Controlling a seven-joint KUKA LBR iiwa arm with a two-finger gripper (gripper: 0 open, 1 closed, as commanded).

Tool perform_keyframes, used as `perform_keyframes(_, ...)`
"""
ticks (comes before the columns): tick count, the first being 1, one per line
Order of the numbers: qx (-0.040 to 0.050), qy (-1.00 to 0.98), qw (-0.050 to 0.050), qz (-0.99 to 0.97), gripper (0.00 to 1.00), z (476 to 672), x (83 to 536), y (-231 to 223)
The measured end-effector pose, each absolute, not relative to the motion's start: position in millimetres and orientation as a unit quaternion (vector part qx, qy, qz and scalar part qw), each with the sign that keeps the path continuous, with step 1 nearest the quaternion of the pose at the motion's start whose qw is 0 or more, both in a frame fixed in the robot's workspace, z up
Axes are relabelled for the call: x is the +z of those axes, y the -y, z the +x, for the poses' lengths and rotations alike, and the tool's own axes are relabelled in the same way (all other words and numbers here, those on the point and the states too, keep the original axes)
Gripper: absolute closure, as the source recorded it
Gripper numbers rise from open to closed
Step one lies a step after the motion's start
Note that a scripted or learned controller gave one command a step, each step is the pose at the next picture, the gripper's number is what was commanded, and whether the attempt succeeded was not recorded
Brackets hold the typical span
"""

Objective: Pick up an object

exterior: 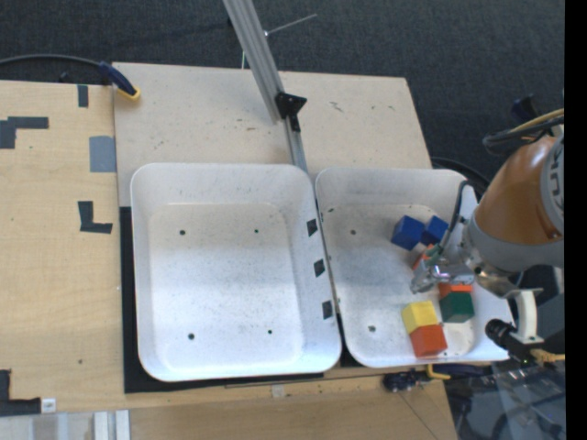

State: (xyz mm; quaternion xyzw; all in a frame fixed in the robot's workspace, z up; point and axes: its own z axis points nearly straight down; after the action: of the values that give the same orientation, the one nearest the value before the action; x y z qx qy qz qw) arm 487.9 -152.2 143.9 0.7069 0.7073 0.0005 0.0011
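While gripper [429, 271] hung low in right bin [367, 200], finger state could not be told; blue block [410, 232] just beside, green block [457, 306], yellow block [420, 315], red block [427, 339] near; best centre over one block, clear of neighbours

The arm [523, 204] is cut off by the right edge, so only its orange band and grey wrist show, and it covers the far right corner of the right bin [367, 337]. The gripper [429, 271] is a small blur of metal low in that bin; its shape is too unclear to read. A green block [457, 306] just right of it is partly hidden under the wrist, and the blue block [410, 232] is partly overlapped too.
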Motion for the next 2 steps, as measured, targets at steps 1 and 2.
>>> perform_keyframes(1, 0.0010, -0.708, 0.002, 0.706, 1.00, 494.0, 190.4, 144.6)
perform_keyframes(2, 0.0014, -0.708, 0.002, 0.706, 1.00, 499.1, 244.0, 134.4)
